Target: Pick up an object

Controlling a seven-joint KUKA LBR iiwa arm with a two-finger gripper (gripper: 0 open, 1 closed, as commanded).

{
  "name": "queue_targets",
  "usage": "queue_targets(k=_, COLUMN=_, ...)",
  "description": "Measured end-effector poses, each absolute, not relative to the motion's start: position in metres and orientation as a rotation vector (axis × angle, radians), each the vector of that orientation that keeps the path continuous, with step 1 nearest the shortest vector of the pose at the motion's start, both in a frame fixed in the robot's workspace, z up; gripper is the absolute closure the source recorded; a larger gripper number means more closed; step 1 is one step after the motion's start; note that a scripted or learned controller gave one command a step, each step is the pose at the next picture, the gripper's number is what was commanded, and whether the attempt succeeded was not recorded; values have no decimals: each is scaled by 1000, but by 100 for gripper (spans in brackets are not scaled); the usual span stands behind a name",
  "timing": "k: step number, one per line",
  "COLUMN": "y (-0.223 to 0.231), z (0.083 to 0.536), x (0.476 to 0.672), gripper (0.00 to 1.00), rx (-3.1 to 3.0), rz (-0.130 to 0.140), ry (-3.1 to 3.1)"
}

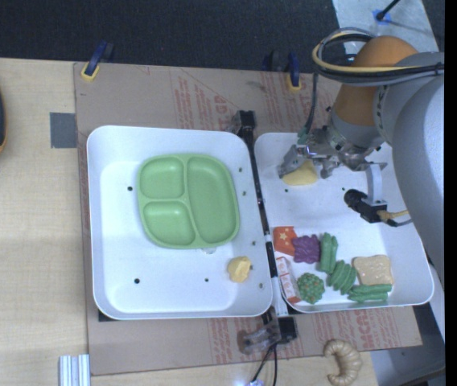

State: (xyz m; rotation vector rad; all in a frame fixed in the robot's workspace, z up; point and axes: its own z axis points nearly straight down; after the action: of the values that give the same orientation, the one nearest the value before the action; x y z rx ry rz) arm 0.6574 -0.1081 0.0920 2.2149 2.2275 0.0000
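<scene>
Gripper [302, 161]: over pale yellow piece [300, 176], far-left corner of right bin [422, 296]. Finger state: cannot tell. Risk: piece slips against bin wall.

cam: you look down from above the bench at a slant | covers: left bin [100, 215], right bin [409, 256] | arm [405, 111] enters from right

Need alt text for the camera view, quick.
The gripper sits over a pale yellow item at the far end of the right bin, with toy food at its near end. The left bin holds a green divided plate.
</scene>
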Motion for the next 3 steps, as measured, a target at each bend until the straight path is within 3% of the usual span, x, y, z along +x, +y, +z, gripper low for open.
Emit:
queue_targets(k=1, y=-167, z=143, x=657, gripper=0, rx=2218, rz=-1, ry=2218)
queue_targets(k=2, y=-90, z=89, x=651, gripper=0, rx=2215, rz=-5, ry=2239)
queue_targets(k=3, y=-161, z=94, x=656, gripper=0, rx=2220, rz=-4, ry=2219)
